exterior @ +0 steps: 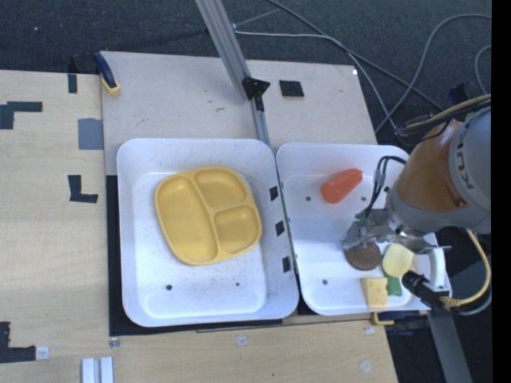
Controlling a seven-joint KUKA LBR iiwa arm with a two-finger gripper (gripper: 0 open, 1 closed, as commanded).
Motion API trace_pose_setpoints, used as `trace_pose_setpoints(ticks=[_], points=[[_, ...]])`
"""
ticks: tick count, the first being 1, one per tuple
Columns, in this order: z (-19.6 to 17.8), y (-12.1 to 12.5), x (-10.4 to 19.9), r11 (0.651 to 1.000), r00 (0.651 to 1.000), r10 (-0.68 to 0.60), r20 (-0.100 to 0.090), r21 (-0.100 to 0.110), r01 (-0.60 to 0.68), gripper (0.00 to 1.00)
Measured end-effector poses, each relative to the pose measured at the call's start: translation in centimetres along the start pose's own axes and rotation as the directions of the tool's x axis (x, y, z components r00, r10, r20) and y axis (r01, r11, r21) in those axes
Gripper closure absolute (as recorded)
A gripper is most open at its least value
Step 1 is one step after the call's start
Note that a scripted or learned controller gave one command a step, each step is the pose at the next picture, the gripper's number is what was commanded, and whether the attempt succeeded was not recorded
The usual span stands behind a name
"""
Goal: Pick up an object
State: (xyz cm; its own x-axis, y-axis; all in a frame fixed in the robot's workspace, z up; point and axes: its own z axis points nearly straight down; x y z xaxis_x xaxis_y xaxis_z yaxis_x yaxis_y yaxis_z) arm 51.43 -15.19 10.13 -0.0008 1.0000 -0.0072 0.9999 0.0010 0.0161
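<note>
A: Where is the arm (447, 174) sitting at this moment?

B: It is reaching in from the right and hanging over the right bin (307, 290), with its orange band lying above that bin's right rim. The gripper (366, 234) is pointing down into the bin, towards the near right part of its floor.

A: Is the gripper holding anything?

B: I cannot tell. The wrist is covering most of it, so nothing is showing whether it is apart, together or clamped. A brown round object (363, 256) is lying right under it, touching or nearly touching the tip.

A: What else is lying in that bin?

B: An orange carrot-shaped piece (342, 185) is resting near the far edge, about midway along it and well apart from the gripper. A pale yellow rounded object (397, 259) is sitting just beside the brown one, on its right. A yellow block (375, 291) is lying at the near right corner, close to the rim.

A: And the left bin (140, 294)?

B: It is carrying a yellow divided plate (207, 214), which is lying flat and slightly turned, nearer the far edge than the near one. Its three compartments are facing up.

A: Anything on the bench around the bins?

B: A metal bar (227, 38) is slanting down towards the gap between the bins, and cables (415, 70) are trailing across the dark floor beyond the far right corner.
</note>
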Motion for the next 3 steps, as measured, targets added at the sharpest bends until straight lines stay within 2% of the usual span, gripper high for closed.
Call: trace_pose_setpoints(ticks=[1,2,3], points=[[-4.5,-0.2,-0.7,1.0,1.0,0.001,-0.006,0.014,-0.001,1.0],[-10.6,-0.4,-0.4,1.0,1.0,-0.001,-0.006,0.011,0.001,1.0],[-16.0,0.6,0.3,1.0,1.0,-0.002,-0.006,0.012,0.002,1.0]])
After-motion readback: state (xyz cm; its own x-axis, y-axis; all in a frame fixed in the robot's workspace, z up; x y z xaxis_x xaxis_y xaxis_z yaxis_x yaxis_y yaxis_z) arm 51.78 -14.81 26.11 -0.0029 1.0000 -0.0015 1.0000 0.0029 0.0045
